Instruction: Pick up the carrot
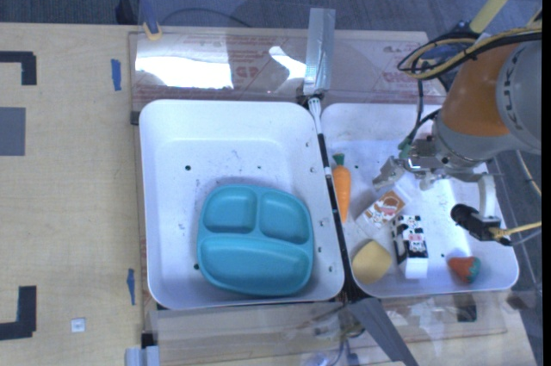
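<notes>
A pale wooden surface (69,183) carries two shallow white bins side by side, seen from above at a slant. The left bin (164,140) holds a teal divided plate (256,240) with three compartments, lying toward the bin's near side.

The right bin (362,127) holds several small things. The carrot (342,189), orange with a green top, lies lengthwise along the bin's left wall, just beside the divider between the bins, its green end pointing away from the viewer. Near it, toward the bin's middle, lies a small packet (384,209) printed in white and orange. A yellow, rounded, potato-like item (371,261) sits at the near left corner. Beside it stands a black-and-white patterned carton (411,242). A small red and green item, possibly a strawberry (465,268), rests at the near right.

The grey arm with its orange band (473,102) reaches in from the right, above the right bin. The claw (392,170) hangs over the bin's middle, apart from the carrot, with nothing visible between its fingers; whether they are spread or pressed together cannot be told.
</notes>
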`<state>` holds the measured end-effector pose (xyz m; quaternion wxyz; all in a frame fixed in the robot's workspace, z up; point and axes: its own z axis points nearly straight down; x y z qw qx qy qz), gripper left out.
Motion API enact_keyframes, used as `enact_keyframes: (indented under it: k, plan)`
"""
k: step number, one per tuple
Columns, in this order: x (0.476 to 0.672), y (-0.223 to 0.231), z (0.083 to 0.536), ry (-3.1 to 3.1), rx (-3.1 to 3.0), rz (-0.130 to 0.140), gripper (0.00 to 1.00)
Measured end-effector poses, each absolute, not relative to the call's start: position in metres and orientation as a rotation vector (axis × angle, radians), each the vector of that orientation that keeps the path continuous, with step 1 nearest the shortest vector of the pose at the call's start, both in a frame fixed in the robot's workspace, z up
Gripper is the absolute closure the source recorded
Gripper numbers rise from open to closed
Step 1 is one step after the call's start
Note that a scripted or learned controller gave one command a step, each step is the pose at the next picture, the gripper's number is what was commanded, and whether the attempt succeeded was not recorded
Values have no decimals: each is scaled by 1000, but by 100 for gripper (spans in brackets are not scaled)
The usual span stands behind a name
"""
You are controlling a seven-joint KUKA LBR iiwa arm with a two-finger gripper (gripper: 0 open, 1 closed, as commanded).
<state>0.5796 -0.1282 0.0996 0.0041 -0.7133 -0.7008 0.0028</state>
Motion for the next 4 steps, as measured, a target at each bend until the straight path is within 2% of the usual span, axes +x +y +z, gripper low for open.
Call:
enact_keyframes:
  k: [1, 2, 3, 4]
  plan:
    - [583, -130, 116, -2200, -2246, -4, 100]
    - [490, -46, 186, -2317, -2120, -5, 100]
    - [480, -31, 217, -2330, -2111, -4, 100]
    - [479, -30, 212, -2194, -2250, 0, 100]
